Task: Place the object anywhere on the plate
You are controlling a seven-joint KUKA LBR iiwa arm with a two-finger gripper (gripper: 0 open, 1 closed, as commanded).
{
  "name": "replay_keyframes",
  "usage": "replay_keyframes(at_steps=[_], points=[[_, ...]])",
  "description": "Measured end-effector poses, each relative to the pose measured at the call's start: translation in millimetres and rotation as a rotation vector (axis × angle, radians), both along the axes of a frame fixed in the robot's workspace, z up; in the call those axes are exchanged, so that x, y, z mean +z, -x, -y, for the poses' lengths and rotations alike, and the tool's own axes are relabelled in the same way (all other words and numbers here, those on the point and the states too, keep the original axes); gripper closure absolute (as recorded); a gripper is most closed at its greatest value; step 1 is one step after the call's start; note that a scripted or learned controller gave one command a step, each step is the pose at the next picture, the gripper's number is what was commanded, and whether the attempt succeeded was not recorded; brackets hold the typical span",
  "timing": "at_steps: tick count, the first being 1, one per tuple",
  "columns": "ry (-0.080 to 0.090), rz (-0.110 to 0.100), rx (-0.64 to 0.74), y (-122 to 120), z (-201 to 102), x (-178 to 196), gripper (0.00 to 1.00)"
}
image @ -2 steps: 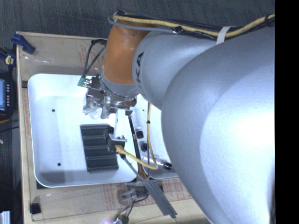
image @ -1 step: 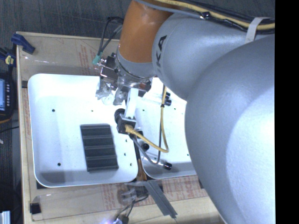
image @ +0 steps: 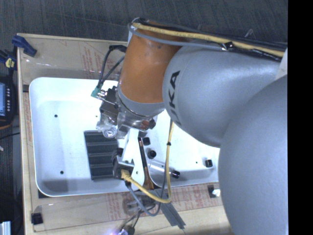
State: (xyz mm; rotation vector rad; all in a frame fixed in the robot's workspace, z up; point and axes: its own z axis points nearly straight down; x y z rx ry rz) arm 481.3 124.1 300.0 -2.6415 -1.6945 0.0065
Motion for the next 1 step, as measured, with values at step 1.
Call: replay_keyframes(at_steps=[1], points=[[0.004, -0.004, -0.255, 6.1, -90.2, -47.7, 1.0]])
